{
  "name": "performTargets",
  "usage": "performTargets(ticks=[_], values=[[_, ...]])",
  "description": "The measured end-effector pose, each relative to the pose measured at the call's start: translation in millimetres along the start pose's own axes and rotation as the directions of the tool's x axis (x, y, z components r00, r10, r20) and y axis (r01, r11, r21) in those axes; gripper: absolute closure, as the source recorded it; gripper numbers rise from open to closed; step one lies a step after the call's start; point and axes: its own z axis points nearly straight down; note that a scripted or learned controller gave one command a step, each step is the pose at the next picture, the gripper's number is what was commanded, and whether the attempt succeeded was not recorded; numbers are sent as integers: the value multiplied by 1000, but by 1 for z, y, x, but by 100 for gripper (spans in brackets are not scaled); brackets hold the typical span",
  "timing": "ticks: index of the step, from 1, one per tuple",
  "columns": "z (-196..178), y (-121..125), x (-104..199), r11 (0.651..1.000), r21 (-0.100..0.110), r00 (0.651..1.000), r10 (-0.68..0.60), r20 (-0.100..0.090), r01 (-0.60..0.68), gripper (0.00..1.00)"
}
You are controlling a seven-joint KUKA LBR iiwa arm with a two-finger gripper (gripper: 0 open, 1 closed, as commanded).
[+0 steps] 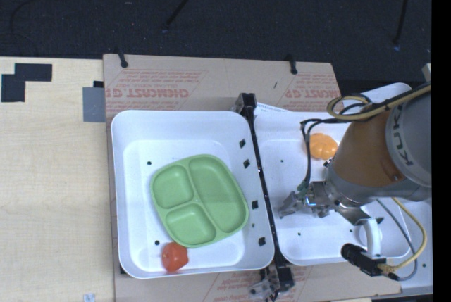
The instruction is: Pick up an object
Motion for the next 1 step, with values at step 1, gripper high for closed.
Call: performTargets(ticks=[1], values=[[18,0,1,1000,-4,1000,0,1,0,0]])
